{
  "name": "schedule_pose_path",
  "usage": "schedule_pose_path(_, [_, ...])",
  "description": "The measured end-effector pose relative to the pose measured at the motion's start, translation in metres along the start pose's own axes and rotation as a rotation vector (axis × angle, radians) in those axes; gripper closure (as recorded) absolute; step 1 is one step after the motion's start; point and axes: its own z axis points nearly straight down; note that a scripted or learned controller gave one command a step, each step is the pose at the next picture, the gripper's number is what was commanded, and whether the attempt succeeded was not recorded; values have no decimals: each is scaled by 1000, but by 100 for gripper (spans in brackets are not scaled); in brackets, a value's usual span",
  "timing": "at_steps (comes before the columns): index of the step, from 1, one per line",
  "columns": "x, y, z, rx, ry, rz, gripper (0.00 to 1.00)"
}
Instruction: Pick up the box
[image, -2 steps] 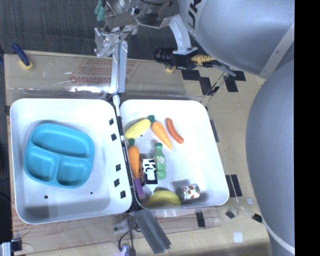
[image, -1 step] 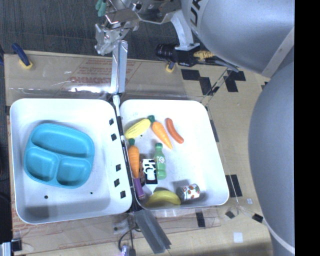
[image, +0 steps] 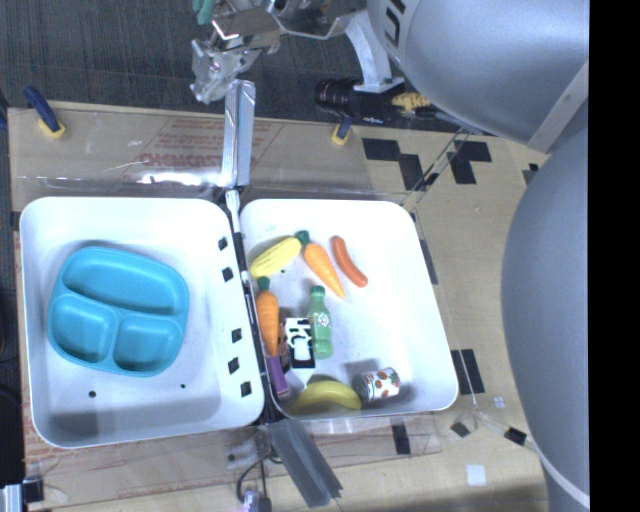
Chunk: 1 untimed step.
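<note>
two white bins (image: 120, 225), box (image: 299, 341) half behind bottle (image: 320, 322), fingers (image: 222, 62) state unclear

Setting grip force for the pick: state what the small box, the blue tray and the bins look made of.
Box: likely printed cardboard or plastic, black-and-white faces, matte; too small to tell.
Blue tray: moulded plastic, smooth, uniform colour, soft sheen, rounded compartments.
Bins: white plastic, apparently rigid, glossy, rounded corners.
</note>
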Motion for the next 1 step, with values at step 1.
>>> schedule_pose_path(1, [26,-26,33,9,3,-211,100])
